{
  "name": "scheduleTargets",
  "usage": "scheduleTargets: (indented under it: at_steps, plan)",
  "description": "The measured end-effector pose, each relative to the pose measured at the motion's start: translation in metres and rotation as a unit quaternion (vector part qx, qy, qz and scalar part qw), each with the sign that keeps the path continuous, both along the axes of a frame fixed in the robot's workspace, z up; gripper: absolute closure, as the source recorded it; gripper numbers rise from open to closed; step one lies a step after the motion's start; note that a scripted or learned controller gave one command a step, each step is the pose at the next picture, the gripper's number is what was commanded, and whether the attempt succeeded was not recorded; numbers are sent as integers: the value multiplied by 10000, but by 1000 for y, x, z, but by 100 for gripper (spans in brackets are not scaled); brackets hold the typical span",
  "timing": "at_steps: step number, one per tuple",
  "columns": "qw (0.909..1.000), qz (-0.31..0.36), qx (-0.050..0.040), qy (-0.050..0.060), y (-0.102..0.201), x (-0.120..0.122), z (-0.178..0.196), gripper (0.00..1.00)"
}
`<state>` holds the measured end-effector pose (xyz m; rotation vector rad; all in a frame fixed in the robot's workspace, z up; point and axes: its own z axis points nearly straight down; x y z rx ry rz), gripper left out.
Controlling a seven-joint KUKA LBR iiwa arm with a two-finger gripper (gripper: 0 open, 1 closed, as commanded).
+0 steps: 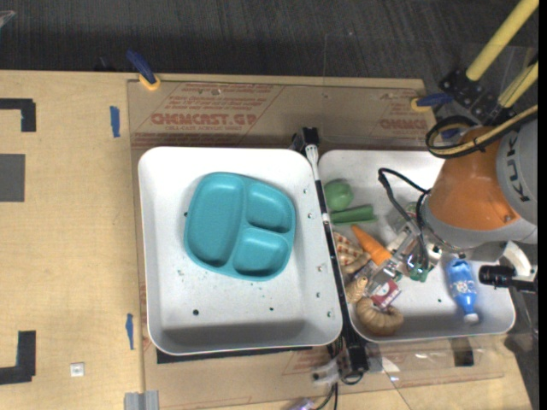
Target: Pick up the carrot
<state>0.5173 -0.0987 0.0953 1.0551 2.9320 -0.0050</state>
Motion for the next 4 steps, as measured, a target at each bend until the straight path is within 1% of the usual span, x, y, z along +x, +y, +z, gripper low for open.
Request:
scheduleTargets:
  at_steps: [1,2,3,4]
  plan:
    - [9864,-1642,81,19,-7,31,0,0]
    - [9321,-3617,167,13,-12,13,0,0]
    - [9324,-3609,145,-82,-15,18,14,100]
    - [9192,-3937,120,53,52,52,92,100]
